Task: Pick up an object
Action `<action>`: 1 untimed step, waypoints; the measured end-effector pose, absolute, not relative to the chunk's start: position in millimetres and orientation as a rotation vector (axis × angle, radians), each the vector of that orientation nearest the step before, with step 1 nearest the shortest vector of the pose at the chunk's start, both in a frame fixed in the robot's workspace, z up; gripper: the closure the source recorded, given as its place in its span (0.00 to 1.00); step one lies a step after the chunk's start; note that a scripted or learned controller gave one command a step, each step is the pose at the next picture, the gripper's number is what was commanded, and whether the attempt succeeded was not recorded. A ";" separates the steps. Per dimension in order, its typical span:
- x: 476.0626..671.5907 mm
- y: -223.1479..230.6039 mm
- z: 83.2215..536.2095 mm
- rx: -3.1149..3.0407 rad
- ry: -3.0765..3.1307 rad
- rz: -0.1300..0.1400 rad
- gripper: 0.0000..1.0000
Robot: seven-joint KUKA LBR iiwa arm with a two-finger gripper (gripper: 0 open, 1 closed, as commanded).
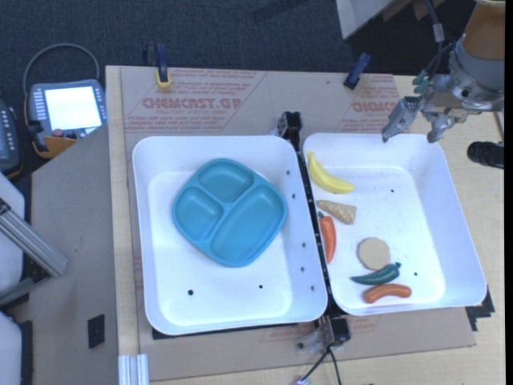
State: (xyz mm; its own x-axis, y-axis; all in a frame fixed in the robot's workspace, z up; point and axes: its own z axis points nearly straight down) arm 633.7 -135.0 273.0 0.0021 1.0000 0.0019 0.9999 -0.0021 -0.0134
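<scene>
Cardboard-covered tabletop (240, 95) carries two bins; the pincer (417, 125) hangs wide and holding nothing over the right bin's (457, 215) far rim. Banana (329, 179) lies nearest, at the bin's left wall: descend straight, fingers straddling its curve, clear of that wall

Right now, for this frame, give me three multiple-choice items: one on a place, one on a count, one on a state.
1. Where does the blue divided plate lie?
A. left bin
B. right bin
C. on the cardboard

2. How many food items lie in the right bin?
A. three
B. six
C. nine

3. How does the claw stand?
A. shut on the banana
B. open, above the right bin's far rim
C. resting on the plate

Answers:
1 A, the plate sits in the left bin.
2 B, banana, cracker piece, carrot, cookie, green pepper, sausage.
3 B, its fingers are spread with nothing between them.
</scene>
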 end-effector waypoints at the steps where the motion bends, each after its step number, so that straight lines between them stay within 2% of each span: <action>1: 635.7 -134.7 280.1 -2.221 -2.221 0.001 0.00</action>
State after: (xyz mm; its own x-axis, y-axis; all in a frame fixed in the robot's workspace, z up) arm 635.7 -134.7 280.1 -0.0003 1.0000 0.0000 1.0000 0.0003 -0.0010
